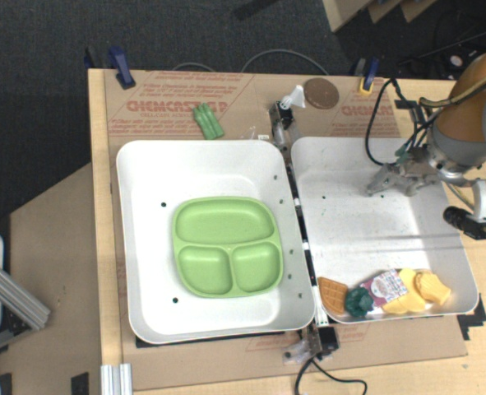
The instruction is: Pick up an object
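The gripper (399, 179) hangs over the upper part of the right bin (349, 220), near its far rim, with the grey arm (465, 134) and its orange band reaching in from the right edge; whether it is open or closed cannot be told from this angle. Nothing lies beneath it: the bin floor from the far rim down to the middle is bare, leaving wide open room there. The objects are crowded into the bin's near right corner, pressed along the front rim: a waffle-patterned orange piece (332, 295) leftmost, a dark green lump (358, 303) touching it, a pink-and-white packet (388, 286) beside that, and yellow toy food (419, 295) against the right wall. They are well apart from the gripper. The left bin (144, 179) holds a green divided plate (226, 245) at its centre, with clear margins all round. A green clip (209, 122) lies on the cardboard behind that bin.
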Robot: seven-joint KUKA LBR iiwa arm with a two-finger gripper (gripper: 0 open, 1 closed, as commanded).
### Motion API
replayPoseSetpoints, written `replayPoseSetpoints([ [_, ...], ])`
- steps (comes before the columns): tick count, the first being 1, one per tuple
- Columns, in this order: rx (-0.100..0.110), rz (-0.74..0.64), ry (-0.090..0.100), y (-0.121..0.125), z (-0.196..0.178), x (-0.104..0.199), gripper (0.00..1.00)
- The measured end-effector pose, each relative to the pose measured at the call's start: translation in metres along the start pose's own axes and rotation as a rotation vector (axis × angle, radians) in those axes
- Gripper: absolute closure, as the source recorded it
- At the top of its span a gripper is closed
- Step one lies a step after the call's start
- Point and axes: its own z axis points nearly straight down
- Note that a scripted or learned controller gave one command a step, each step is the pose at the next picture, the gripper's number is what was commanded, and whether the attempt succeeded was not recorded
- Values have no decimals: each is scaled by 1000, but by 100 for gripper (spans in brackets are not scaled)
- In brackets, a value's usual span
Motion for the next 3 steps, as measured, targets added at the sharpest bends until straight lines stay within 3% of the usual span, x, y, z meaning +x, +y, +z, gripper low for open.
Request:
replayPoseSetpoints([
  [1,-15,-2,-12,38,-81,-2,0],
  [2,-4,-2,-5,-85,-7,-1,0],
  [3,-4,-4,-3,-39,-2,1,0],
])
